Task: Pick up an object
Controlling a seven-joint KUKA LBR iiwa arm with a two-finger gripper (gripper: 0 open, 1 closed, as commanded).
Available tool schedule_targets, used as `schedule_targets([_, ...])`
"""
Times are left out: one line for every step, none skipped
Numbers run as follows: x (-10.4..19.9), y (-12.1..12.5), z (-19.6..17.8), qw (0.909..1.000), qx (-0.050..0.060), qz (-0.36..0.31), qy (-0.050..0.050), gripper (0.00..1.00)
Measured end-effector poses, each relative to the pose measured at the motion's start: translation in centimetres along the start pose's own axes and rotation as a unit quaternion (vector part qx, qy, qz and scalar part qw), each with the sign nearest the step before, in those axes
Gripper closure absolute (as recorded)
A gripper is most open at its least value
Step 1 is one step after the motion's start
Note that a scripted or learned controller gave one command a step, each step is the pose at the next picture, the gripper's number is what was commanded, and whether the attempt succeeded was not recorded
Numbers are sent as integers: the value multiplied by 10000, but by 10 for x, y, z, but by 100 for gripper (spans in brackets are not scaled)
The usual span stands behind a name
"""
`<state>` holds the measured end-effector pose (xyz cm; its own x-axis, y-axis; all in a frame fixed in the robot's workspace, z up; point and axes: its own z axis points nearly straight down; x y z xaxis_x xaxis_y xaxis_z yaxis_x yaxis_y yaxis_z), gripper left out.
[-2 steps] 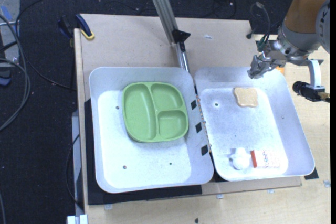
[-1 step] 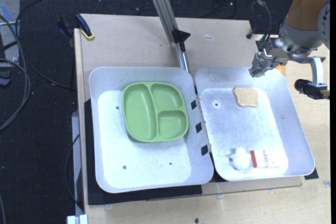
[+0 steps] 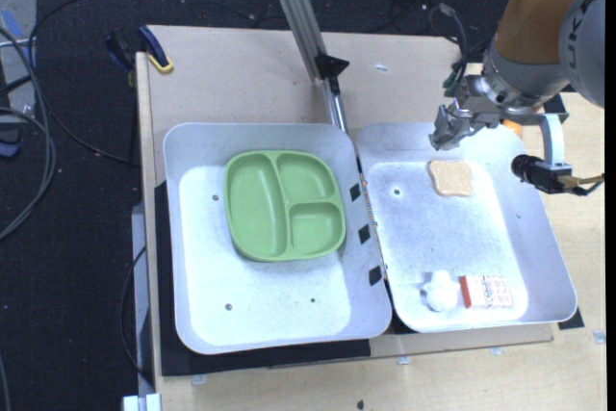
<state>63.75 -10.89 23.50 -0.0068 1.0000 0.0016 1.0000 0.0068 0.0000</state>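
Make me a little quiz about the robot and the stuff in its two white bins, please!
1. True or false: the green tray lies in the right bin.
2. Which thing lies nearest the gripper? A) the toast slice B) the red-and-white packet C) the small white lump
3. Fill in: the green tray has ___ compartments.

Key: 1 false, it lies in the left bin. 2 A. 3 three.

Hand [image 3: 445, 136] low, arm [image 3: 539, 24] bent
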Motion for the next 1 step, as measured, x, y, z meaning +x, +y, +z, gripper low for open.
schedule_targets([49,-25,-8,10000,7,8,-4,100])
